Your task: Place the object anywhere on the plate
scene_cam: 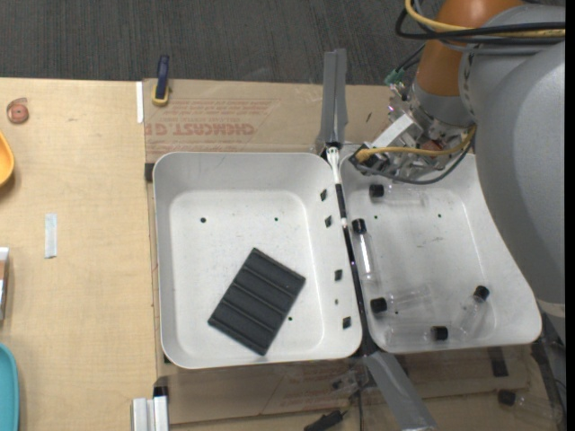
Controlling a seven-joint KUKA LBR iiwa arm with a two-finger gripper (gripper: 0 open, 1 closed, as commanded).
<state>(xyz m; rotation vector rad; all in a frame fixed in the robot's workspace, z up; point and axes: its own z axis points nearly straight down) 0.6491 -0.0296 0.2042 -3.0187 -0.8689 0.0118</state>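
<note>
The dark ribbed plate point(258, 301) lies flat in the left bin point(180, 187); the gripper point(395, 155) hovers at the right bin's point(503, 268) far edge, apparently empty-handed, fingers hidden; first find the object

- I am reading red print on the cardboard sheet point(235, 119) lying beyond the far edge of the left bin point(171, 241). It is showing upside down and mirrored from my view; the larger line is looking like "CHEMCAST GP".
- The smaller red lines around it are too blurred for me to read.
</note>
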